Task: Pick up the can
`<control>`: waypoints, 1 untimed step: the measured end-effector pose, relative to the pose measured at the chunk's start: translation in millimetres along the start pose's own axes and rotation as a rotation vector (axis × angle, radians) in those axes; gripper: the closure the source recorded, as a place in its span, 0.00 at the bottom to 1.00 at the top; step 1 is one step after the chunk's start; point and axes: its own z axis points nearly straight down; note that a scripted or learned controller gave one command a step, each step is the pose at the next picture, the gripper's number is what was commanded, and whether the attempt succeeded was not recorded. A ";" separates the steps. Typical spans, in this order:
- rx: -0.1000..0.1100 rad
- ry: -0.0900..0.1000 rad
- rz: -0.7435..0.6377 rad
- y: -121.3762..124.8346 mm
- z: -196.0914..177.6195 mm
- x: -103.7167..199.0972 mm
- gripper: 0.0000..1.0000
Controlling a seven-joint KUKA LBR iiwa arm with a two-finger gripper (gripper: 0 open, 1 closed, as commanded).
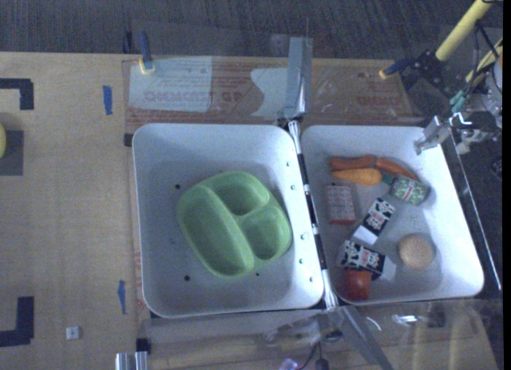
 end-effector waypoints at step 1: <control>-0.005 -0.003 -0.208 21.7 -1.6 11.2 0.00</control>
